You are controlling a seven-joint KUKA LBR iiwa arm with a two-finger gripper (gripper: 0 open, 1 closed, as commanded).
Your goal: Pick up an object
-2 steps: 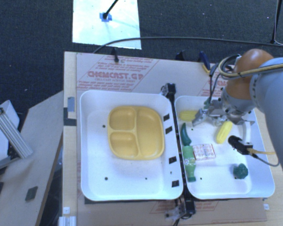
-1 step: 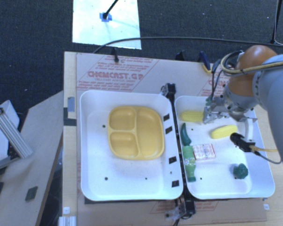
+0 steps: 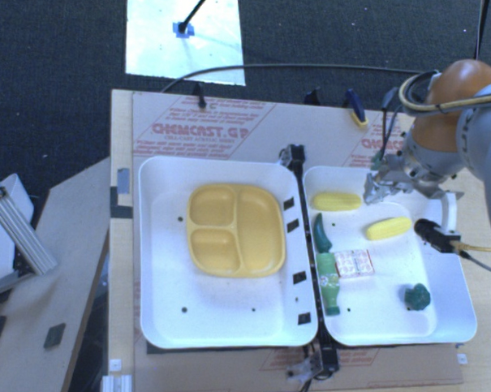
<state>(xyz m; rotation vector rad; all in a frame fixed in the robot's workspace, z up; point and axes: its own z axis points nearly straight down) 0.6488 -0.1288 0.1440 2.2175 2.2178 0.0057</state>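
You see the gripper (image 3: 376, 191) poised above the right bin (image 3: 453, 277), beside two yellow pieces (image 3: 336, 202); whether it's clenched or released, can't tell.

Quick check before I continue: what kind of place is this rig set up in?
Likely a robotics lab test bench, not a kitchen: two white bins sit on a protective sheet printed CHEMCAST, holding toy items like a yellow divided plate, with cables trailing behind.

Glossy smooth white plastic bins (image 3: 167, 309), matt yellow plastic divided tray (image 3: 234, 230), pale wood-look worktop (image 3: 74, 224), clear shiny printed sheet (image 3: 208, 124) under bins.
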